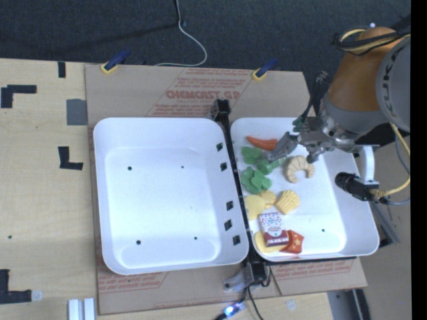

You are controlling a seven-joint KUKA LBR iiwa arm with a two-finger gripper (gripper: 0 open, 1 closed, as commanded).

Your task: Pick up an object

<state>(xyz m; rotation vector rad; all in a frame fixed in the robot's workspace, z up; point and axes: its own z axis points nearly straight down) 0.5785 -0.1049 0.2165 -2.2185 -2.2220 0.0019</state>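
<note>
My gripper [295, 153] hangs over the upper part of the right bin [347, 212], open, with its fingers spread wide. One finger [279, 151] points left toward a green piece [252, 155] and the orange carrot [262, 141]. A beige croissant [299, 169] lies just below the gripper, with nothing held between the fingers. Lower in the bin lie another green piece [255, 179], a yellow corn cob [287, 201], a red-and-white carton [270, 224] and a red packet [292, 243].
The left bin [160, 192] sits beside the right one, with a black divider [230, 179] between them. Most toys crowd the right bin's left side. The arm's grey body and orange band [363, 65] loom at the upper right. A black cable [190, 25] runs behind the bins.
</note>
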